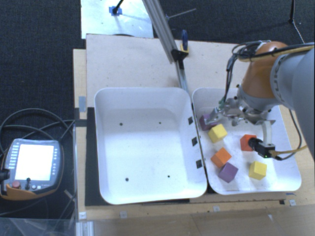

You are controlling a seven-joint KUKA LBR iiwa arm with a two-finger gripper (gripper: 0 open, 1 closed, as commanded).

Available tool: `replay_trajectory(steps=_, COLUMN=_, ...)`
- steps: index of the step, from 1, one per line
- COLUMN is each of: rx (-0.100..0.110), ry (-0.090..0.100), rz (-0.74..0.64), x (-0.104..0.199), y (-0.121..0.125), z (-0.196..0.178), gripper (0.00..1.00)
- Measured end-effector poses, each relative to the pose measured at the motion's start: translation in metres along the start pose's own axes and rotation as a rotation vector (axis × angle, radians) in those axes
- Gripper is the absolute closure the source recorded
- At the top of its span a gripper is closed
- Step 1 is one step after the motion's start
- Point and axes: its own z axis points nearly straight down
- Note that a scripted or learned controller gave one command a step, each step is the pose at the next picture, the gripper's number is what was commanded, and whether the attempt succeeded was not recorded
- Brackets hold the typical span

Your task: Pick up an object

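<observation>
Several small blocks lie in the right bin: a yellow block, an orange block, a purple block, a second yellow block and a red-orange block. Another purple block sits by the bin's left wall, partly hidden. My gripper is low over the upper left part of this bin, right beside that purple block and just above the first yellow block. The grey arm with its orange band reaches in from the right.
The left bin stands beside the right one, their walls meeting at a divider with black tabs. A slanted metal pole crosses behind the bins. A teach pendant lies at the far left, off the bench.
</observation>
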Motion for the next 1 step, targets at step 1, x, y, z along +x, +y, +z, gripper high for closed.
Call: replay_trajectory(steps=1, rx=-0.003, ry=0.001, rz=-0.001, x=0.0002, y=0.0013, z=-0.0105, gripper=1.0)
